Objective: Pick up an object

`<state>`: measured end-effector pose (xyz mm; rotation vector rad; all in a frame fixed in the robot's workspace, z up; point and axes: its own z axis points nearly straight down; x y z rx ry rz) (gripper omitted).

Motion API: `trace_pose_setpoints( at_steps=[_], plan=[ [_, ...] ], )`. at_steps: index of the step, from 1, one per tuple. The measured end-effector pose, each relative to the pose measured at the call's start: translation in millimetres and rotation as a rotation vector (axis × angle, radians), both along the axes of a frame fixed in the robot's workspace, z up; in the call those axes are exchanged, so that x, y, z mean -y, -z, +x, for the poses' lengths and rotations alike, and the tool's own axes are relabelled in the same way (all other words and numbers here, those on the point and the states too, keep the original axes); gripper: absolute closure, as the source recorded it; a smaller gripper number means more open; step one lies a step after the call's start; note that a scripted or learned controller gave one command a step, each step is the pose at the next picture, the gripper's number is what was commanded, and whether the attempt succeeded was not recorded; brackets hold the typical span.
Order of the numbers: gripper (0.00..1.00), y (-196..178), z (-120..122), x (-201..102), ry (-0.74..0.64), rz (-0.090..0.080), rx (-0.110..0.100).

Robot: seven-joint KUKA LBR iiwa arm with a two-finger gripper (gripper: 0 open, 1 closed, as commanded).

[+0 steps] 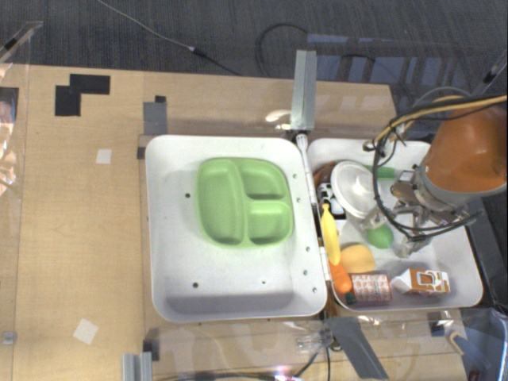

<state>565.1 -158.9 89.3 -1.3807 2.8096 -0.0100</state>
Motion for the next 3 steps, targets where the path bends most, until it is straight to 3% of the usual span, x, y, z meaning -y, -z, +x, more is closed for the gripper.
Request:
trace_pose_setpoints(
  at_steps=[1, 2, 3],
  plan=[
    [0.00, -1, -3, -49, 0.014, -0.001, 0.002],
    [0.00, 0, 19, -61, 0.031, -0.002, 0.000],
    [0.00, -1, -5, -56, 0.062, 0.002, 0.005]
  ],
)
